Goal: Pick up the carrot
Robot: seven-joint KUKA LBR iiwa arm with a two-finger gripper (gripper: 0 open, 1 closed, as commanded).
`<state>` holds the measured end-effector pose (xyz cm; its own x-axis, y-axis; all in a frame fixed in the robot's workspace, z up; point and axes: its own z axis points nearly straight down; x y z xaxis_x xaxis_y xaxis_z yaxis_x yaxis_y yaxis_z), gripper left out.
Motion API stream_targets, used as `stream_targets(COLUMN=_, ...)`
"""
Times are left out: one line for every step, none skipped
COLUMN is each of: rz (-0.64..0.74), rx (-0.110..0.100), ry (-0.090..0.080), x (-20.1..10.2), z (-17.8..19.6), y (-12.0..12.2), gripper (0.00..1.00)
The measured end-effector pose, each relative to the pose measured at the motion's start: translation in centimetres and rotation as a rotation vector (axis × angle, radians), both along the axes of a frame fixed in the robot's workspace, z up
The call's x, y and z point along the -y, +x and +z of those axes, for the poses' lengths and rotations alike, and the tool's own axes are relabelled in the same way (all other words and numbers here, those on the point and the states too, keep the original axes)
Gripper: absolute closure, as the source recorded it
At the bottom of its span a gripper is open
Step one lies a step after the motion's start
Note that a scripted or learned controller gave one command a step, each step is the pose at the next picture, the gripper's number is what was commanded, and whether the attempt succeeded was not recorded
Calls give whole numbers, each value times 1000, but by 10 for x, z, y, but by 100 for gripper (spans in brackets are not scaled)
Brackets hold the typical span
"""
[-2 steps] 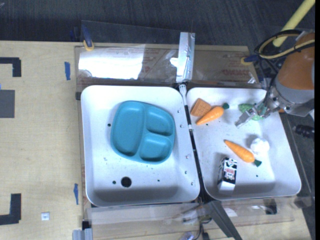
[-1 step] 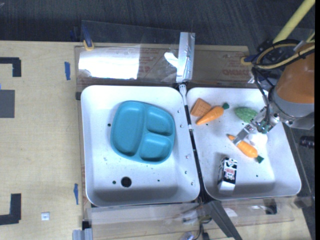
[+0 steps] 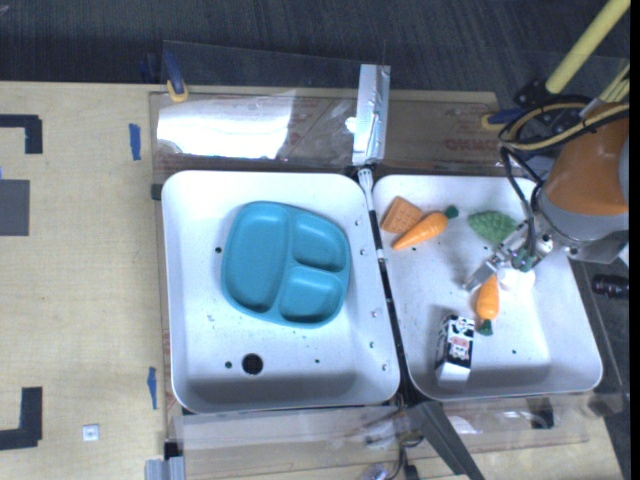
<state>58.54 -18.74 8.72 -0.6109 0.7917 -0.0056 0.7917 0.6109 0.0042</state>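
Two carrots lie in the right bin. The larger carrot rests near the bin's upper left, its green top pointing right. A smaller carrot sits mid-bin, its green end toward the front. My gripper hangs directly over the smaller carrot's upper end, touching or nearly touching it. The arm's orange band is at the right edge. I cannot make out whether the carrot is between the jaws.
An orange cracker-like square lies beside the larger carrot. A green leafy piece is just behind the gripper. A small milk carton stands near the front. The left bin holds a blue divided plate.
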Motion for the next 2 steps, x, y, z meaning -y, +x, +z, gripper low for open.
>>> stream_targets(rz=-1, rx=7, ry=0, x=-1, z=12, y=2, gripper=100)
stream_targets(rz=-34, rx=5, ry=2, x=-64, z=127, y=45, gripper=100)
